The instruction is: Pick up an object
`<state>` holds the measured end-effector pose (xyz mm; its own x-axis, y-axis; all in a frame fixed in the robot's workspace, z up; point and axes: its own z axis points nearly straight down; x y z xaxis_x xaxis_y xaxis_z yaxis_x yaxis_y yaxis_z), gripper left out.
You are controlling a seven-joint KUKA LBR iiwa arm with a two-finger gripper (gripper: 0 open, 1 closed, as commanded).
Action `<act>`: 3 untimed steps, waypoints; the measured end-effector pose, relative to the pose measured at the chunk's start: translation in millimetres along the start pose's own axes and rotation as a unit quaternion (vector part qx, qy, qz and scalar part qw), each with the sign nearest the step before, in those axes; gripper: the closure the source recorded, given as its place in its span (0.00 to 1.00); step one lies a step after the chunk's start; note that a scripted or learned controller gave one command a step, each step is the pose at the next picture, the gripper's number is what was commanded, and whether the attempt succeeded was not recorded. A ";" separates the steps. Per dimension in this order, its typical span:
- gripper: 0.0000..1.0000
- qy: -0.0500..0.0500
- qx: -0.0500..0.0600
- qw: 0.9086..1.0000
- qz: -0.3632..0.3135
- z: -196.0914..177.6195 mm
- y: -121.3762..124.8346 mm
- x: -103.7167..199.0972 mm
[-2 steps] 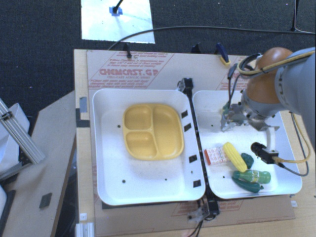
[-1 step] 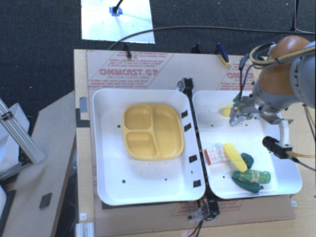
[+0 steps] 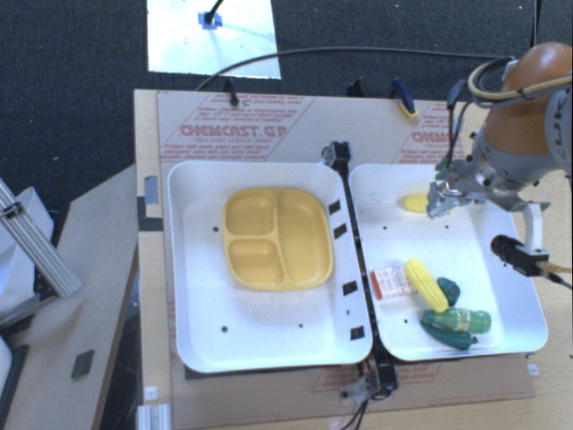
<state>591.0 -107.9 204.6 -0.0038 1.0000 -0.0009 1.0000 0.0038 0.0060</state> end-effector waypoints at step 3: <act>1.00 0.002 0.003 1.000 -0.003 -51.5 -35.3 98.7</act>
